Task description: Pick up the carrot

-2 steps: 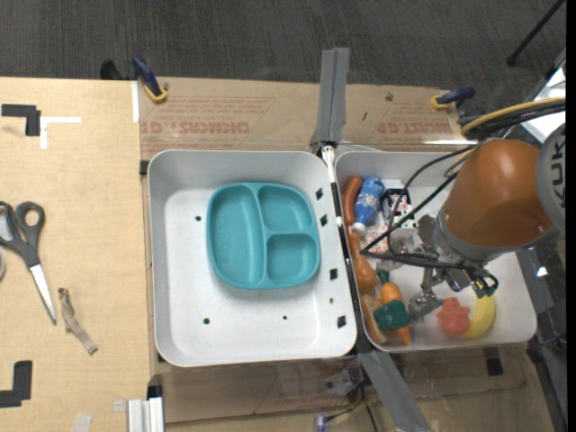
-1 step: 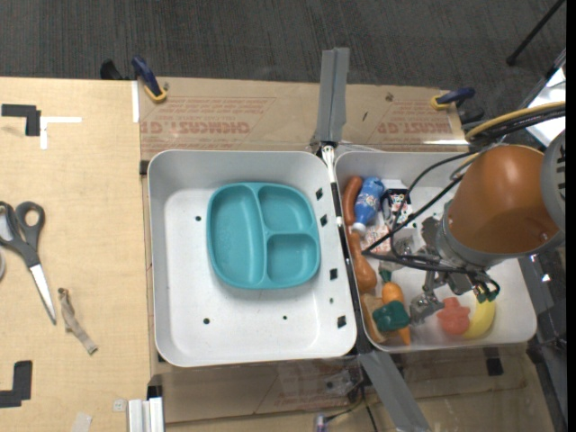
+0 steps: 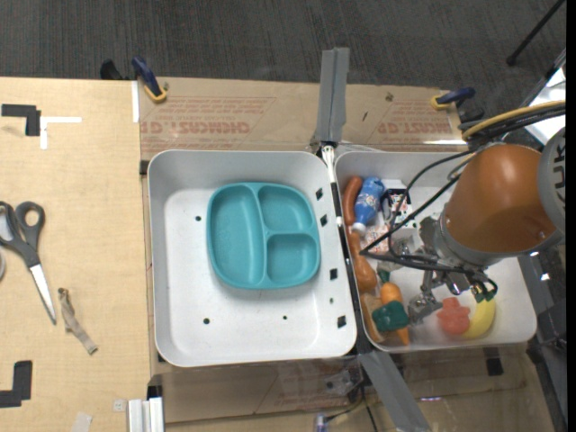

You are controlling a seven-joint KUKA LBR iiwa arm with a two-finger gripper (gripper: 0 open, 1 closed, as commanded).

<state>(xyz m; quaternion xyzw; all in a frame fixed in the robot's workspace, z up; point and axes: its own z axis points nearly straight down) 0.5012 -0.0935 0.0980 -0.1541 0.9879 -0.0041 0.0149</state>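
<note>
Carrot: small orange plastic carrot (image 3: 390,292), lower right, just left of gripper.
Gripper: metal two-finger gripper (image 3: 430,301), opening unclear, hold unclear.

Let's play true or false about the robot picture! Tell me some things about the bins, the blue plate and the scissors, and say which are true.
1. The teal divided plastic plate lies in the left white bin. True.
2. The grey-handled scissors lie inside the right white bin. False: they lie on the wooden bench, left of both bins.
3. The gripper is over the right bin. True.
4. The yellow toy banana sits on the plate. False: it lies in the right bin.
</note>
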